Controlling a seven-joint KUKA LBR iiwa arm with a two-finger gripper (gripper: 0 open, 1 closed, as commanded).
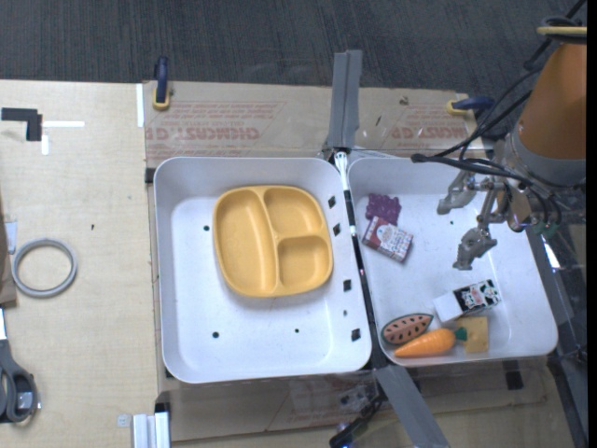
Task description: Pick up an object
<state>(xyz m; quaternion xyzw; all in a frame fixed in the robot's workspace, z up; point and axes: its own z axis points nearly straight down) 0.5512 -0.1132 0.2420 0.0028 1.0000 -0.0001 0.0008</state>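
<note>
Camera view looks down on the table [75, 175] with two white bins side by side. Left bin [187, 343] has a yellow divided plate [272, 241] sitting in it, three compartments, nothing in any of them as far as I can see.

Right bin [429, 180] is where the pickable stuff is. Up near the divider there's a purple grape bunch [383, 207] and right below it, touching or nearly so, a small red and white box [388, 241]. Down at the front edge it's a little pile: an orange carrot [425, 343], a brownish oval thing with dark spots [408, 327] just above the carrot's left end, a small black and white carton [477, 297], and a yellowish block [476, 335] tucked beside the carrot's right end.

The arm [560, 101] comes in from the right, and the gripper [474, 243] hangs over the middle right of that bin, above bare floor, between the box and the carton and clear of both. Nothing is in the jaws. Can't honestly tell if they're spread or pressed together from this angle.

Off on the table to the left there's a grey tape ring [42, 267] and scissors [17, 392] at the bottom corner.
</note>
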